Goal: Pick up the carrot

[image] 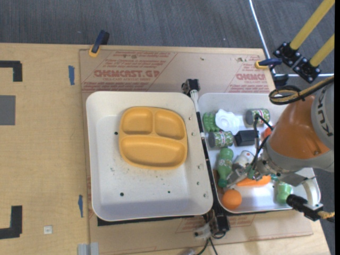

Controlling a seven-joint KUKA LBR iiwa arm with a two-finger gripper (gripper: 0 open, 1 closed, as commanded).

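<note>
A yellow 3-compartment tray (153,137) sits in the left bin (103,185). In the right bin (300,209), the carrot (254,183) lies near the front wall, between an orange ball (231,198) and a green cup (282,190), just under the gripper (249,170). Its opening cannot be told from here. The arm appears mid-approach; next it must close on the carrot and lift clear of the clutter.

Counted 2 white bins: left bin (101,158), right bin (208,104). 1 yellow divided plate (153,137) sat in the left. Right bin held 1 carrot (254,183), 1 orange ball (231,199), 1 black block (245,137). Green items were cluttered; count was uncertain.
</note>
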